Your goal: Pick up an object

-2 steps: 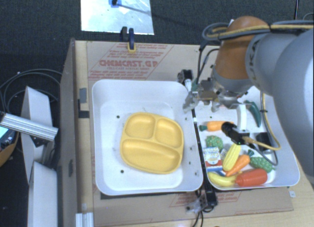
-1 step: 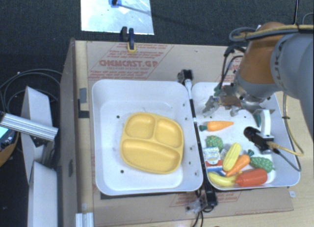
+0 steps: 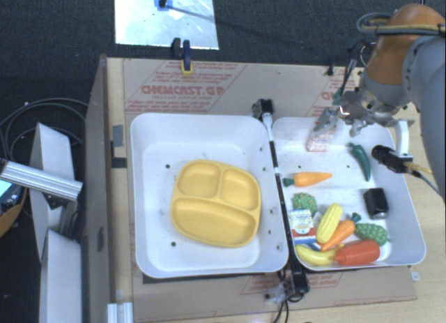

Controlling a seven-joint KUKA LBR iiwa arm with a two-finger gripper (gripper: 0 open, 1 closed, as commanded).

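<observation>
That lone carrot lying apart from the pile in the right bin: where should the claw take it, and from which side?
Grip the carrot from straight above, at its thicker orange middle near the green top, fingers closing across its width. It lies flat and roughly level across the right bin floor, tip pointing right, with bare floor on both long sides. The thin tip would likely slip.

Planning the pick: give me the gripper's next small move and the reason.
Probably lower straight down. The gripper hangs at the right bin's far edge above a small pale packet, and nothing shows between its fingers.
</observation>
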